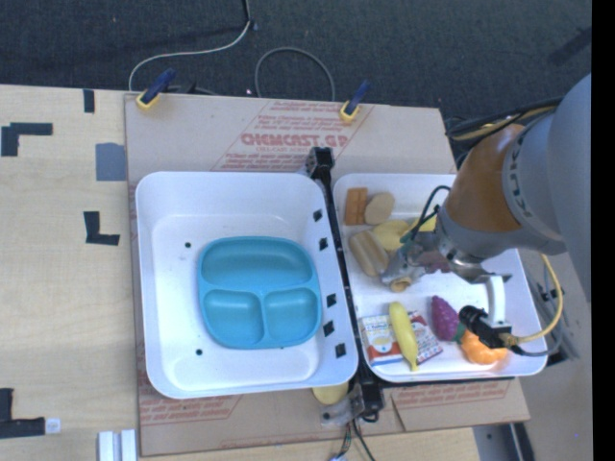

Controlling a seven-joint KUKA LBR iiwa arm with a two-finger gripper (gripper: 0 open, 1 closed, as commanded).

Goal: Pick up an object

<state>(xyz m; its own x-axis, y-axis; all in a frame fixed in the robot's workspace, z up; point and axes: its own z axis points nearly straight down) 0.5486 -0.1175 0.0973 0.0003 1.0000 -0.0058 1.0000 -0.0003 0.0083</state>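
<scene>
Toy food items are grouped in the right bin point(527, 286): a banana point(403, 334), a purple piece point(443, 316), an orange piece point(480, 350) and tan pieces. The tool point(402, 269) is lowered among them; its state cannot be determined. A blue divided plate point(258, 290) is seated in the left bin point(163, 257).

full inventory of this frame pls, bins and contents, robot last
left bin: 1, white, bench left
divided plate: 1, blue, in left bin
right bin: 1, white, beside left bin
toy banana: 1, yellow, right bin front, on small carton
small carton: 1, white and red, right bin front
purple toy: 1, right of banana
orange toy: 1, right bin front right corner
tan food toys: several, right bin back left
clamps: 2, yellow and blue, cardboard back edge
arm: 1, grey with orange band, over right bin
gripper: 1, low among tan toys
</scene>
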